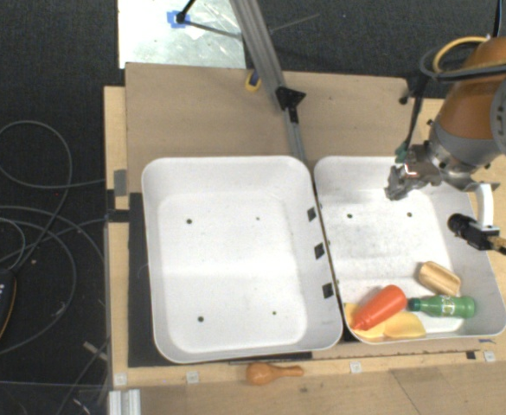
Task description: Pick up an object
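Your arm reaches in from the right, its claw [401, 182] over the far part of the right bin [369, 232]; you cannot tell its state. Well nearer, in that bin's front corner, lie an orange carrot [379, 306], green bottle [444, 305], bread roll [438, 277] and yellow piece [404, 326]

White bins [227, 180]; orange carrot [379, 306], green bottle [444, 305], yellow piece [406, 325], seemingly tan roll [438, 277].

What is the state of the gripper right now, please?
Gripper: over the far end of the right bin, nothing visibly held; whether it is open or closed cannot be told.
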Motion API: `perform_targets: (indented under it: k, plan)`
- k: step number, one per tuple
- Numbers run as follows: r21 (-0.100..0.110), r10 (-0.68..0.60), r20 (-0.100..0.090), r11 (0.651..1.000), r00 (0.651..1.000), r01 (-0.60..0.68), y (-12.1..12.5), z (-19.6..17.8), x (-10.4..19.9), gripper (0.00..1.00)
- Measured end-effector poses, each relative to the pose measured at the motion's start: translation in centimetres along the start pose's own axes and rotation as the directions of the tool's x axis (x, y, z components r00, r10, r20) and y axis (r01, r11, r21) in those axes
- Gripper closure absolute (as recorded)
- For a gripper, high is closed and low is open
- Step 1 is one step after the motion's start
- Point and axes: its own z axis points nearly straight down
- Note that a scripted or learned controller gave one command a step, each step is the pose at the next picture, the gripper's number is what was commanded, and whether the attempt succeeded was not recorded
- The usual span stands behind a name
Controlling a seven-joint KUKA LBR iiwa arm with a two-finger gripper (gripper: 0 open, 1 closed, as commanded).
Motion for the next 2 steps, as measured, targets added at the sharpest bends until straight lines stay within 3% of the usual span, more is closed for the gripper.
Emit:
perform_targets:
  k: [1, 2]
  plan:
    - [0.002, -0.002, 0.0, 1.0, 1.0, 0.002, 0.2, -4.1, 0.0, 1.0]
    - [0.007, -0.005, -0.003, 1.0, 1.0, 0.005, 0.5, -3.7, 4.8, 1.0]
